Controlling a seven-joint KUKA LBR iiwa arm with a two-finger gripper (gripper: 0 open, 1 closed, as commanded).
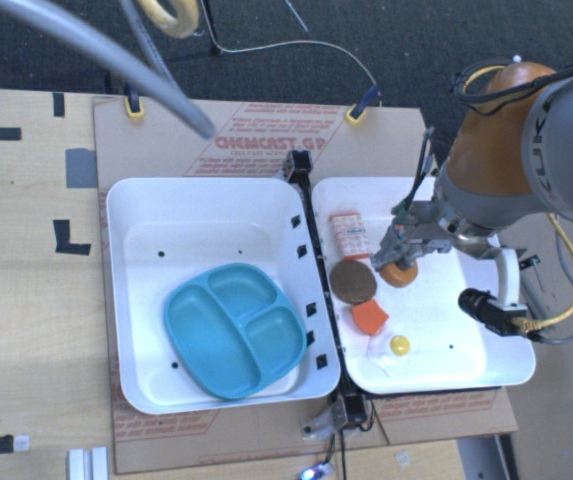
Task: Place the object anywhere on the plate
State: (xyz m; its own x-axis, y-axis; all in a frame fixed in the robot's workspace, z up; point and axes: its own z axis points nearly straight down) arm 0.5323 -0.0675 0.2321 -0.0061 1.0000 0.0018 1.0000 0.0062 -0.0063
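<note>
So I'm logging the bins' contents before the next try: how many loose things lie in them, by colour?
Blue divided plastic plate: 1
Brown round disc: 1
Orange things, a block and a round piece: 2
Yellow small ball: 1
Red-and-white printed packet: 1
Total: 6

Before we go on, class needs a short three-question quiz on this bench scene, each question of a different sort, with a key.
1. True or false: the blue plate lies in the left bin.
2. Which item lies nearest the hand? A. orange round piece B. yellow ball C. red block
3. Fill in: the brown disc lies in the ____ bin.

Key: 1 true; 2 A; 3 right.
</note>
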